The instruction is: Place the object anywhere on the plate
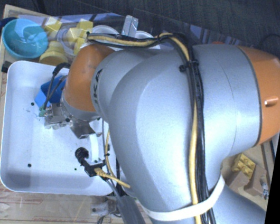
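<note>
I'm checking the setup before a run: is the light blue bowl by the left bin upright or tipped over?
Upright. The light blue bowl shows its open mouth and inner hollow to the camera, beyond the left bin's far corner.

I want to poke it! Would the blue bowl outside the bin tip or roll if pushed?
The blue bowl looks wide and low, so it would probably slide rather than tip. It seems thin plastic, so likely light. Yellow things crowd beside it and might stop it.

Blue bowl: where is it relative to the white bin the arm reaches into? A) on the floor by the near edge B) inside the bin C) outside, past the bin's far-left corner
C: the blue bowl sits on the bench outside the white bin, beyond its far-left corner.
</note>
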{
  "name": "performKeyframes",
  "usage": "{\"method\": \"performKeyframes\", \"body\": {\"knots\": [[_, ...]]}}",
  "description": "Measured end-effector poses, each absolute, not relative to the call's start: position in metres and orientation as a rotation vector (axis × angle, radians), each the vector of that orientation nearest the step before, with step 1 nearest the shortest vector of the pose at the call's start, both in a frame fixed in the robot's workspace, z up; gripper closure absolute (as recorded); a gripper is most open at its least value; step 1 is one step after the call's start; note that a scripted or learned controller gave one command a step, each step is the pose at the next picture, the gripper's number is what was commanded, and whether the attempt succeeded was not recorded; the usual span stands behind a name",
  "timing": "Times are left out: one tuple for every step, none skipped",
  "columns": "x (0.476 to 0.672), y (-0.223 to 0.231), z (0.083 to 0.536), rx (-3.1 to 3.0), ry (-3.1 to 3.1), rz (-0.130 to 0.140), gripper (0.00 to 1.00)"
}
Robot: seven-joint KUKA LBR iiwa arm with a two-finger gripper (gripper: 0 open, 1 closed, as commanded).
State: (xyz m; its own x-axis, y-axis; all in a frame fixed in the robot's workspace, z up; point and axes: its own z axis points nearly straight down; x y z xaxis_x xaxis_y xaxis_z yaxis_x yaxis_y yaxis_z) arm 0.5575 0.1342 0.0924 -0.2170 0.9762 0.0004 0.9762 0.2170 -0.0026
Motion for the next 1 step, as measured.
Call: {"method": "performKeyframes", "body": {"knots": [[0.5746,0.0971,0.1549,-1.557,-2.729,0.002,1.00]]}}
